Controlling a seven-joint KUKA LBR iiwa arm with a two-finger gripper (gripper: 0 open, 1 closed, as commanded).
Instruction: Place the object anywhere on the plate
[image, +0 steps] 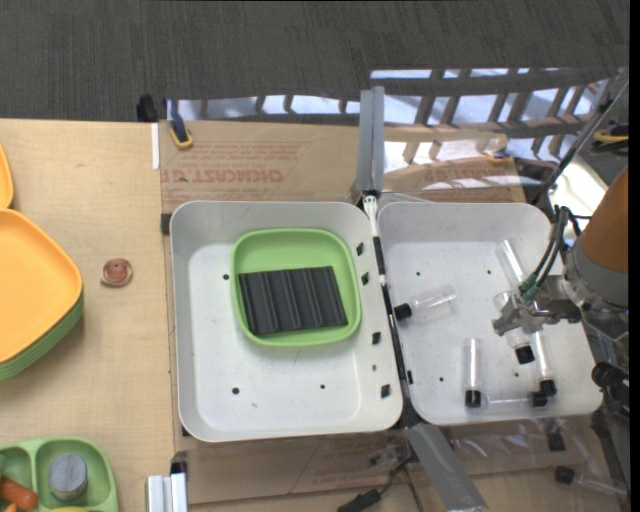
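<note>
The gripper (518, 312) hangs low at three o'clock in the right bin (440, 385) over clear tubes (470, 372), grip undecidable; the green plate (296, 252) waits leftward.

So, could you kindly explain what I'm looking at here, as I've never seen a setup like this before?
One camera looks down at a slant on a bench with two shallow white bins. The left bin holds a green plate with a dark ribbed pad on it. The right bin holds several clear tubes with black caps. The robot arm, grey and orange, reaches in from the right; its gripper is low among the tubes. I can't tell whether it holds one.
</note>
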